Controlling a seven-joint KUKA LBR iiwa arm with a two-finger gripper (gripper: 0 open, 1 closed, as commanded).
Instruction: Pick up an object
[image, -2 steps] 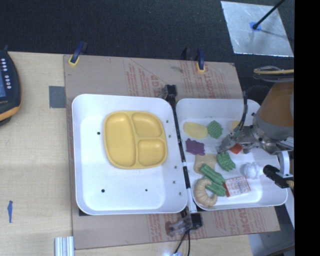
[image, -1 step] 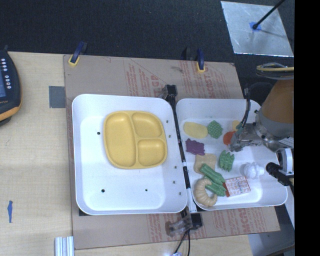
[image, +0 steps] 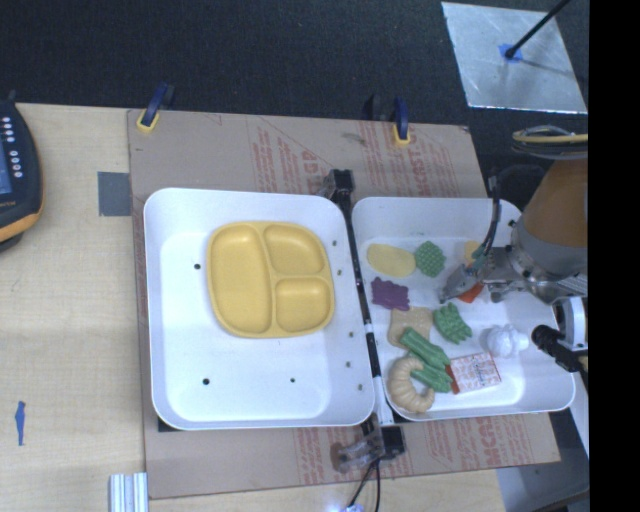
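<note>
The tool (image: 463, 287) sat low over the right part of the right bin (image: 545, 400), its dark fingers pointing toward the left of the view, with a small orange-red piece (image: 472, 294) right at the tips. Whether that piece was pinched or merely touched could not be told, nor how far apart the fingers stood.

Around it lay the loose objects. A green bumpy piece (image: 430, 257) and a yellow oval (image: 390, 260) lay side by side near the bin's far wall. A purple piece (image: 390, 294) lay below the yellow oval. A second green bumpy piece (image: 452, 323) lay just below the tool, beside a tan flat piece (image: 409, 322). A long green piece (image: 425, 350) lay across a beige ring (image: 410, 385) near the bin's near-left corner. A red and white card (image: 475, 372) lay next to it, and a white lump (image: 503, 340) lay farther right.

The grey arm (image: 545, 262) with its orange band (image: 558, 205) came in from the right, with a cable running up from the wrist.

The left bin (image: 250, 400) held 1 yellow tray (image: 270, 278) with 3 compartments. The 2 bins stood side by side on a brown cardboard sheet (image: 300, 150) clamped to the wooden bench (image: 60, 330).
</note>
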